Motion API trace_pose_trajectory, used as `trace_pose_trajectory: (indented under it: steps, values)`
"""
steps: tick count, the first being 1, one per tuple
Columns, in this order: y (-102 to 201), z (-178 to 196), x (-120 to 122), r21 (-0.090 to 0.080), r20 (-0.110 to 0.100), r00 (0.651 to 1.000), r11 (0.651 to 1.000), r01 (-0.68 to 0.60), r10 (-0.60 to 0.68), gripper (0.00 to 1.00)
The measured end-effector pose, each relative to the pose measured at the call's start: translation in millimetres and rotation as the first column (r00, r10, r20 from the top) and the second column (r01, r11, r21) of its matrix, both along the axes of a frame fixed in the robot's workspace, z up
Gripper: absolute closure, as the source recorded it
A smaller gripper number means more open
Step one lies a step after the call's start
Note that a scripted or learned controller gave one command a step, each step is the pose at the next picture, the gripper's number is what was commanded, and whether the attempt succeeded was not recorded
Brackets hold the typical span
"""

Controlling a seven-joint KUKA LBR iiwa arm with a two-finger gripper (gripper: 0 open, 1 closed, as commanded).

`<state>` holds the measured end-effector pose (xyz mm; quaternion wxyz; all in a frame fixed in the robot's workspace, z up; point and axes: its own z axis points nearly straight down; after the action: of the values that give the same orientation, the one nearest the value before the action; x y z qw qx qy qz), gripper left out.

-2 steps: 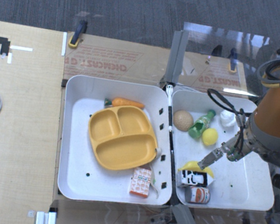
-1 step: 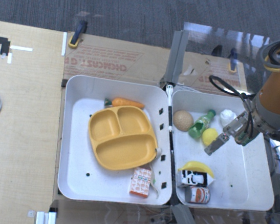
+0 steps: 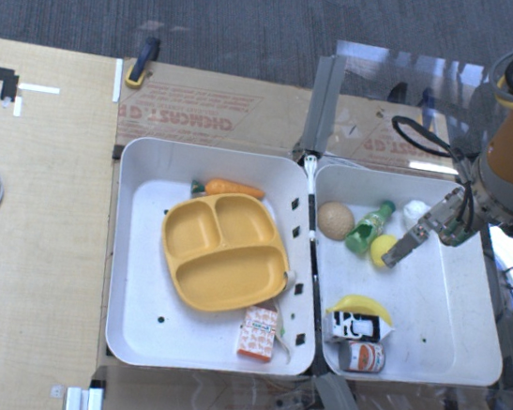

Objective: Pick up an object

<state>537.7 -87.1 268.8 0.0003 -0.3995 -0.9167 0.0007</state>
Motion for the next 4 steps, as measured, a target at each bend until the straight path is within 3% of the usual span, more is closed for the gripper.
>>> trace_pose_trajectory:
  steps: [1, 2, 3, 4]
  values:
    - [2.4, -63.1, 33.5, 0.002, 0.000, 0.902, 0.902, -0.432, 0.432, 0.00]
    - [-56.7, -160.5, 83.0, -0.008, 0.011, 0.870, 0.870, -0.493, 0.493, 0.00]
    - [-19.7, -81.6, 80.0, -0.001, 0.004, 0.611, 0.611, -0.791, 0.791, 0.00]
    - [-21.5, -178.0, 74.1, 0.000, 0.004, 0.623, 0.623, -0.782, 0.782, 0.00]
